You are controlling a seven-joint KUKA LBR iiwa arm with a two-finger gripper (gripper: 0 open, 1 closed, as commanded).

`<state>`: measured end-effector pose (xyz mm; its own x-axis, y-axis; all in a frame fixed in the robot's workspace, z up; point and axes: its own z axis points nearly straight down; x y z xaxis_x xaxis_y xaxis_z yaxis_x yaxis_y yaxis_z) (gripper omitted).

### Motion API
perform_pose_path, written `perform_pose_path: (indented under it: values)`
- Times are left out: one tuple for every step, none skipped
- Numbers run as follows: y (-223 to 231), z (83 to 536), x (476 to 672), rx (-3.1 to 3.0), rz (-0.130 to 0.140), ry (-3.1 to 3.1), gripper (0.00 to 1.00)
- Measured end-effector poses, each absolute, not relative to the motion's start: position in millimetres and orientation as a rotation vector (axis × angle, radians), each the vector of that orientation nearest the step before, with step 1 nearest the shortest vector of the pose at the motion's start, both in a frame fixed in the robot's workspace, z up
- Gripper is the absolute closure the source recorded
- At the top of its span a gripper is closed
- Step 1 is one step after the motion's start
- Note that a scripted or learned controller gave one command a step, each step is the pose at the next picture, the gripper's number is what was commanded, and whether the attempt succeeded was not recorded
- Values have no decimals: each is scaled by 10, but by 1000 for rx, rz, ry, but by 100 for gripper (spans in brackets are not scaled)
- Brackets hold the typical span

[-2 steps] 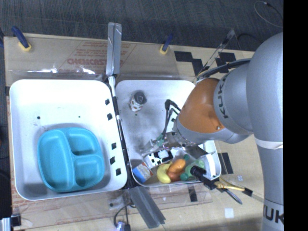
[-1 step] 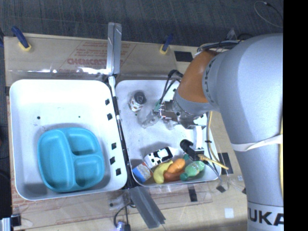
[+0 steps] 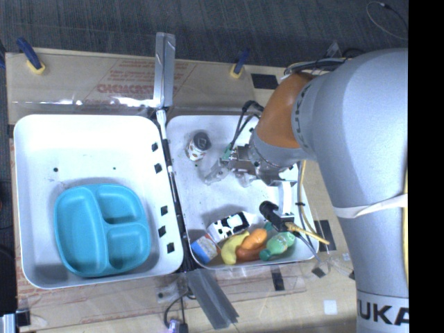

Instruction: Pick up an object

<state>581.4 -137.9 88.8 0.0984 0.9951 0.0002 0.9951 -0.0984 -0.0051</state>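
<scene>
Two bins [image 3: 41, 134]: one blue tray [image 3: 103, 229], one cup [image 3: 198, 145]. Arm [image 3: 361, 151] reads "KUKA". Gripper [image 3: 223, 164] grip unclear.

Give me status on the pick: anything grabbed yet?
Done: the arm has reached over the right bin, claw low near its middle. In hand: nothing visible; I can't tell whether the claw is open or shut. Left: the whole pick. The toys, including an orange one and a green one, sit piled at the bin's near edge, and a small can stands beside the claw.
</scene>
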Motion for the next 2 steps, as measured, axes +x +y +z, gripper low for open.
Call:
perform_pose_path:
  values:
    - [-1218, 1078, 6415, -2463, 20, -1928, 0]
    - [-1229, 1070, 6494, -2442, 44, -1925, 0]
